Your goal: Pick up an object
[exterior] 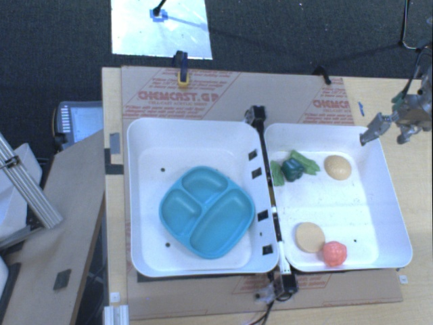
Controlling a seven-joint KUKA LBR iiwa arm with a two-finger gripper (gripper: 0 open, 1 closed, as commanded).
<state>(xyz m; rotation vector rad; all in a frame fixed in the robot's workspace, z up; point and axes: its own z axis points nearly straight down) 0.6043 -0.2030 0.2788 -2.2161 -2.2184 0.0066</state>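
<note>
The right bin holds several small objects. A green leafy toy lies near its back left, and a pale beige round piece sits beside it to the right. A tan round piece and a pink-red ball rest close together near the front. My gripper hangs above the bin's back right corner, to the right of the beige piece. Its two fingers are spread apart with nothing between them.
The left bin holds a blue divided plate. A black clip strip runs between the two bins. Cardboard lies under the bins, and a shiny metal sheet lies on the floor behind.
</note>
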